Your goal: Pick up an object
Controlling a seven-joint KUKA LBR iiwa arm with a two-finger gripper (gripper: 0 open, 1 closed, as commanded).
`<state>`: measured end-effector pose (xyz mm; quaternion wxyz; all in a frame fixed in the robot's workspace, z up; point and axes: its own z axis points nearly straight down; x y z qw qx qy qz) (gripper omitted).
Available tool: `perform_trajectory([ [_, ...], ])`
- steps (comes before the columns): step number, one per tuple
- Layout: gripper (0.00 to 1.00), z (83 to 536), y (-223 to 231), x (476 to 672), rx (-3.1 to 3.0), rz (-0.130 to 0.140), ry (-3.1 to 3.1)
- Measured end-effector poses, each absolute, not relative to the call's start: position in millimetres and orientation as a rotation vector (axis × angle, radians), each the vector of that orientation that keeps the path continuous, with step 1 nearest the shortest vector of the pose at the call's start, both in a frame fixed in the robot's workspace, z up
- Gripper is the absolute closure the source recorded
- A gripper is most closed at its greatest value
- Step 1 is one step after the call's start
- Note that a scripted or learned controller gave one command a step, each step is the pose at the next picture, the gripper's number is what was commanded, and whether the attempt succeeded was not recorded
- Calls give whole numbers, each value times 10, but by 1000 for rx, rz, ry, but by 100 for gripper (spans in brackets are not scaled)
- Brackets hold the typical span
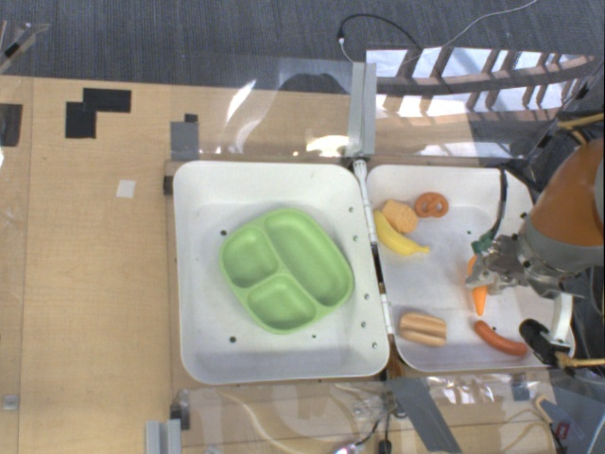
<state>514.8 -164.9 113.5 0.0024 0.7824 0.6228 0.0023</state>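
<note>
My gripper hangs low over the right side of the right bin, coming in from the right. A small orange carrot lies right under and beside it, partly hidden by the gripper. A red sausage lies just in front of it. Left of that sits a hot dog in a bun. Farther back are a yellow banana, an orange waffle-like piece and a brown pretzel.
The left bin holds a green divided plate. A raised divider separates the two bins. A metal post stands behind them. The grey arm with its orange band covers the right bin's right edge.
</note>
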Motion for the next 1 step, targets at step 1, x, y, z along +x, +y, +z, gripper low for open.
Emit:
perform_trajectory([
  [1, 100, 1959, -1328, 6140, 2297, 5, 2137],
])
